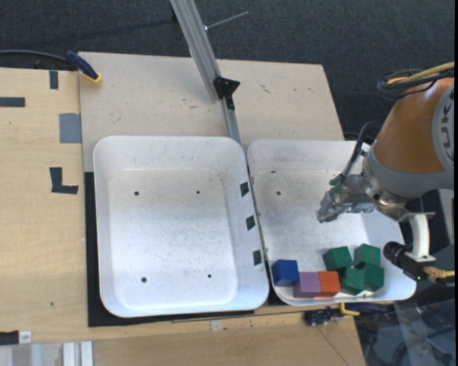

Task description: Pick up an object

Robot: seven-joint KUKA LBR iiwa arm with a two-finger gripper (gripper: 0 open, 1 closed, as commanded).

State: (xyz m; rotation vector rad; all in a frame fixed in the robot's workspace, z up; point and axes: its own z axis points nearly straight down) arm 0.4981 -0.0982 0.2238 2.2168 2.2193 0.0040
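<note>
In the right bin [290,166], several small blocks lie along the front edge: a blue block [285,271], a purple block [310,283], an orange block [329,282] and three green blocks [356,267]. My gripper [330,208] hangs over the right part of this bin, behind the green blocks and apart from them. Nothing shows between its fingers.
The left bin [172,223] sits beside the right one, with a dark strip of clips along the shared wall. A slanted metal pole [201,48] rises behind the bins. A blue and yellow tool [84,65] lies at the back left of the bench.
</note>
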